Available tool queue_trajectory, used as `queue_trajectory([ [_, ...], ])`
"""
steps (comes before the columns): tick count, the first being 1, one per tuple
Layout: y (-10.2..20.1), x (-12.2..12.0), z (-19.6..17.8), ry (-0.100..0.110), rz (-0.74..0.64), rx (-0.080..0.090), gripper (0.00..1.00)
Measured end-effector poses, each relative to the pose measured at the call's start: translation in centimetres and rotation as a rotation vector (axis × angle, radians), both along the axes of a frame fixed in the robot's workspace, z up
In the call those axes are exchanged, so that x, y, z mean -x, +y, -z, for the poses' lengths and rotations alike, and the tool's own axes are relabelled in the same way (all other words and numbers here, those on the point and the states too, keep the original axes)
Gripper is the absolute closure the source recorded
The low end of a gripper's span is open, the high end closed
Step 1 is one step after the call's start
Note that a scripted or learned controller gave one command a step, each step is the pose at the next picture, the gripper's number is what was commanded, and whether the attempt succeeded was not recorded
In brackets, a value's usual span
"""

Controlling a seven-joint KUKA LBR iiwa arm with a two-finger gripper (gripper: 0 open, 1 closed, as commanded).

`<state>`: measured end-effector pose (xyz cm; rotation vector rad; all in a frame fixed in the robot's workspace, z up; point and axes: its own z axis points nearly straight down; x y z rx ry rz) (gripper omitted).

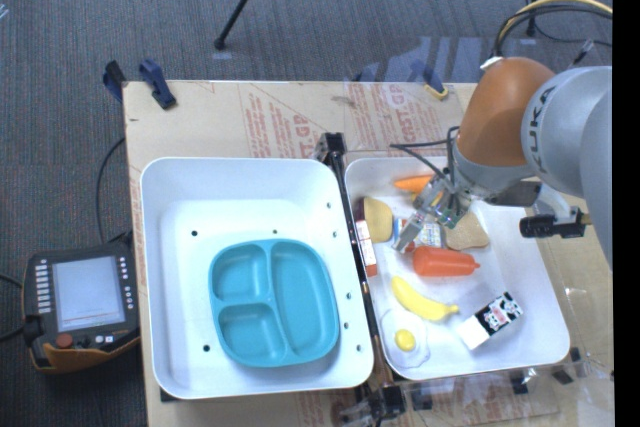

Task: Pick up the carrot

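Carrot (411,183) half under the arm (520,130); tool (422,218) fingers' spread unclear; arm cropped at right edge

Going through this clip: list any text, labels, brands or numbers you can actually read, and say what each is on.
"KUKA": reads vertically on the grey arm, partly cut off, so a probable reading.
Red printing on the cardboard under the bins: upside down and faded, not readable.
Pendant screen left of the bench: too small to read.
Carton with black-and-white patches: no readable text.
Pack at the right bin's left wall: label too blurred.
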<state>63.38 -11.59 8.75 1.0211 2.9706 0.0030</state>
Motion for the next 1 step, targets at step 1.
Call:
queue_trajectory([
  [1, -2.16, 1.05, -0.01, 0.003, 0.425, 0.001, 0.00],
])
